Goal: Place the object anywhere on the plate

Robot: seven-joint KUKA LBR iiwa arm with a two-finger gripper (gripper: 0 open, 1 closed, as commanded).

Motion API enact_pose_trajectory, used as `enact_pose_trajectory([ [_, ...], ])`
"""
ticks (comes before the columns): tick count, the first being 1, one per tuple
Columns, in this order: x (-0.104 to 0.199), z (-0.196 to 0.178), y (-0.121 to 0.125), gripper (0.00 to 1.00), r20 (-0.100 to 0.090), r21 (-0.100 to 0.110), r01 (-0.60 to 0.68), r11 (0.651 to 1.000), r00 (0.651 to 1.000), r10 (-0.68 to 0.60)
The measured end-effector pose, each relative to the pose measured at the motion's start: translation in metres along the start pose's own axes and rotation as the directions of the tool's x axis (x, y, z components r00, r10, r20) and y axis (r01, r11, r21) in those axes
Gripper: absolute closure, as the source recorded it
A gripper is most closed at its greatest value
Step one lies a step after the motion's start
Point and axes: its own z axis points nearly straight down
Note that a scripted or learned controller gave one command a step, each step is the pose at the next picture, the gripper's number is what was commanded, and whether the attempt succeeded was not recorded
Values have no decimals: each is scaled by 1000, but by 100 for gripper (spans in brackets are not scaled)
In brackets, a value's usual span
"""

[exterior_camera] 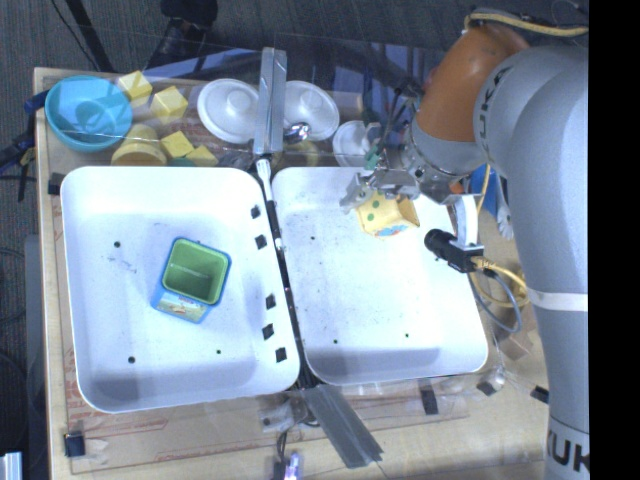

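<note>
Yellow, with green dots, one small object [385,215] lay near the far edge of the right bin [380,308], directly under the gripper [385,183], whose grip I could not tell. It looked light and rigid, best pinched across its sides. One green cup [195,273] sat in the left bin [120,298]. Two bins, no obvious plate.

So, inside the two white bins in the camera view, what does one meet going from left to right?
Green square cup in the left bin → divider between the bins → yellow object in the right bin, under the tool.
</note>
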Motion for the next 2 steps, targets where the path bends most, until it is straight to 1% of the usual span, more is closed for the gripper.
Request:
enact_pose_trajectory([
  [1,32,-76,36,100,2,-3,100,995,995,-100],
  [2,32,-77,36,0,2,-3,100,995,995,-100],
])
